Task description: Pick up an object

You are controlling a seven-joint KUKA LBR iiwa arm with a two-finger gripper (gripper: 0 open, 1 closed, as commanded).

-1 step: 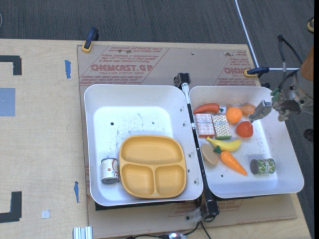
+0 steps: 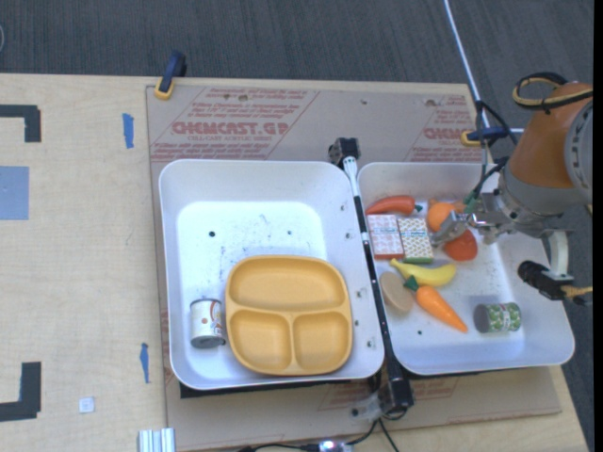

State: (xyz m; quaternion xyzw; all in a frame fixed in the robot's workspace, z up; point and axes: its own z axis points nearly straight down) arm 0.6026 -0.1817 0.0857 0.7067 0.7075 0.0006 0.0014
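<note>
The arm's gripper (image 2: pixel 464 226) is down among the toy food, over the tomato (image 2: pixel 461 245), closing in; whether it's gripping anything I can't tell, so the next move is a slow test lift.

Toys crowd the right bin's (image 2: pixel 556 347) left half; the left bin's (image 2: pixel 188 196) upper part lies open.

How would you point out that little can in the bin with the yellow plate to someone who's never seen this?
Find the left white bin, the one holding the yellow divided plate. Just off the plate's left edge, by the bin's left wall, lies a small can. It is the sole cylinder there, white-labelled with metal ends.
</note>
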